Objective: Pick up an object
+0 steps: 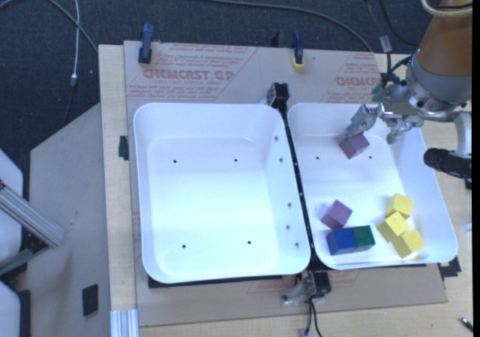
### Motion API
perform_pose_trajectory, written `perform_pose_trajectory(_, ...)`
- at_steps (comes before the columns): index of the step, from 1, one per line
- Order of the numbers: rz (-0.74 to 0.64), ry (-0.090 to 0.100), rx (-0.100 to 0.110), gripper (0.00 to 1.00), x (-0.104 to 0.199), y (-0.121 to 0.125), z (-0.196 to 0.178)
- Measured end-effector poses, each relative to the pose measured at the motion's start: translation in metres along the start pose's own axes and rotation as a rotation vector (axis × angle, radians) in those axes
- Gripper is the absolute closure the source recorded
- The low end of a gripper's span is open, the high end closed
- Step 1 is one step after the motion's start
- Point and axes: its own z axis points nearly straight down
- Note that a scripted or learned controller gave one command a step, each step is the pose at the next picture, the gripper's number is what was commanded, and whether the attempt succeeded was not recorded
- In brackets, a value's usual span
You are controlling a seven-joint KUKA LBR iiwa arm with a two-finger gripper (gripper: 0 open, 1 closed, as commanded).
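Note:
My gripper hangs over the far part of the right bin, with its two fingers spread apart and nothing between them. A purple block lies on the bin floor just below the left finger, outside the gap. Near the bin's front edge lie another purple block, a blue block touching a green block, and three yellow blocks in a cluster at the right.
The left bin stands beside the right one on a cardboard sheet. Two clamps hold the sheet's far edge. Cables run across the dark floor behind.

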Motion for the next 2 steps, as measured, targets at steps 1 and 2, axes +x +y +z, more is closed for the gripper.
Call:
perform_pose_trajectory(1, 0.002, 0.0, 0.005, 0.0, -0.046, 0.02, 0.083)
perform_pose_trajectory(2, 0.001, 0.001, 0.005, 0.0, -0.07, 0.049, 0.162)
